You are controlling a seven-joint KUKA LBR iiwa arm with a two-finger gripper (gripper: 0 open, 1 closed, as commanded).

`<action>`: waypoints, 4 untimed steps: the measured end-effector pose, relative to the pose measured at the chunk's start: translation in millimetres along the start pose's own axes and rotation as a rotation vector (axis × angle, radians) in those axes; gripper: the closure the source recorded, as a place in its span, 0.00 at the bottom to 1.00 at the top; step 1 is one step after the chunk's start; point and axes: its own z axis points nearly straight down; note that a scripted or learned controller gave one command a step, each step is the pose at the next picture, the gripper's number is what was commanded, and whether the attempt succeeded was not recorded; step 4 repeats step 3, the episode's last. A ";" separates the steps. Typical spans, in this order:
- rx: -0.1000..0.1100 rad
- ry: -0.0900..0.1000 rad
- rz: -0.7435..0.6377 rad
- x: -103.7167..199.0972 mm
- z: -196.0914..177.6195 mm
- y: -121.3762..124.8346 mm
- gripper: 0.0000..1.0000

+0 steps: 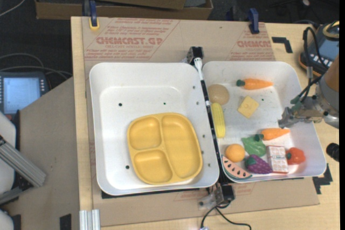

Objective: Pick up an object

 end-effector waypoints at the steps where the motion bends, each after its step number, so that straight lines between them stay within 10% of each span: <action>1: 0.009 0.005 -0.004 3.4 6.2 -0.7 0.00; 2: -0.008 -0.001 -0.003 34.2 92.2 -5.8 0.00; 3: -0.010 -0.006 -0.001 32.5 83.2 -5.9 1.00; 4: -0.010 -0.006 -0.001 32.5 83.2 -5.9 1.00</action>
